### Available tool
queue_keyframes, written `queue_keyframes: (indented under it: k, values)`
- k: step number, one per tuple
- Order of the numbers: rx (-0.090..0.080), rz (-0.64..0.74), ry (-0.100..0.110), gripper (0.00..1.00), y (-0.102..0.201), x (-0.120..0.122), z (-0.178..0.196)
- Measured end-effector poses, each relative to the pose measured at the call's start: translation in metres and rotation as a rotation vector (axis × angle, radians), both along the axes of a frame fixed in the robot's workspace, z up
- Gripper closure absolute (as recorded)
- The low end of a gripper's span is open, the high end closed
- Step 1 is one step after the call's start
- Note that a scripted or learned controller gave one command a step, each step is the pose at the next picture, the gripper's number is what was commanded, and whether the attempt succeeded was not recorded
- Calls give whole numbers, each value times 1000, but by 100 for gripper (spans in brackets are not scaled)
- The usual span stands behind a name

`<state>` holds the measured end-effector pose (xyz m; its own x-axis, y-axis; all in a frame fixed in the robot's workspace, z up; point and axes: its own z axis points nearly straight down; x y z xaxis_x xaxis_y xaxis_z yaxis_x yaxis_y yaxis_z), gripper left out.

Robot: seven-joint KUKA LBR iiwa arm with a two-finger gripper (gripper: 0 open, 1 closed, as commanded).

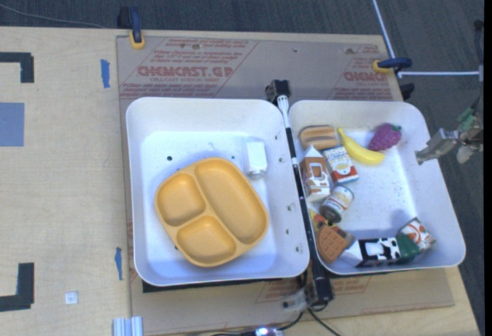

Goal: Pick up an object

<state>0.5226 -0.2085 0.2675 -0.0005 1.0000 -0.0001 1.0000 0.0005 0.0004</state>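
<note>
Red print reading "CHEMCAST GP" runs across the brown protective sheet [231,65] on the bench, well to the left of the end effector [446,144] and farther from the camera; a second, partly cut-off run of the same red lettering [369,74] stands on that sheet nearer the end effector, too cropped to read whole. The small cartons [327,169] in the bin beside the end effector carry labels too small to read.
</note>
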Motion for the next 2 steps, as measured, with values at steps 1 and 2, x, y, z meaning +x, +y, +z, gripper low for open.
queue_keyframes:
  k: [1,2]
  values:
    - [1,0,1,0,80,-13,-121]
    - [-1,1,-3,0,59,145,-89]
